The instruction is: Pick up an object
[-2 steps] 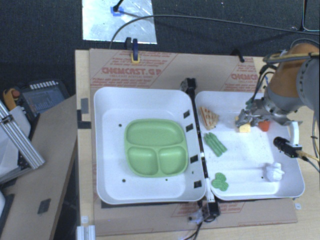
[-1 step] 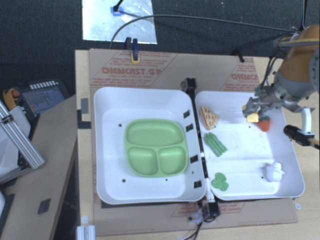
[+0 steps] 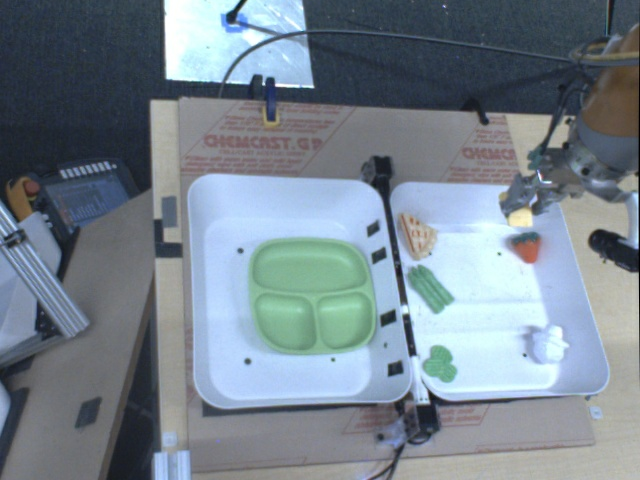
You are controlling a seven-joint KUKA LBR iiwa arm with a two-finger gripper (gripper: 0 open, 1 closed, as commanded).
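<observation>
My gripper [image 3: 524, 204] hangs over the far right corner of the right bin [image 3: 585, 363], at the end of the grey arm [image 3: 608, 118] with its orange band. A small yellow piece [image 3: 520, 217] sits between its fingertips, and the gripper is shut on it. Just below and to the right lies a red strawberry-like toy [image 3: 527, 248]. Further left in the same bin are a tan waffle wedge [image 3: 417, 235], a bundle of green beans [image 3: 430, 288] and a round green piece [image 3: 438, 364]. A white lumpy toy [image 3: 546, 344] rests near the bin's front right.
The left bin [image 3: 215, 268] holds a green divided plate [image 3: 308, 293]. A black hinge strip [image 3: 395, 278] runs between the two bins. Cables [image 3: 400, 38] cross above the bench, and a grey device [image 3: 85, 193] stands off to the left.
</observation>
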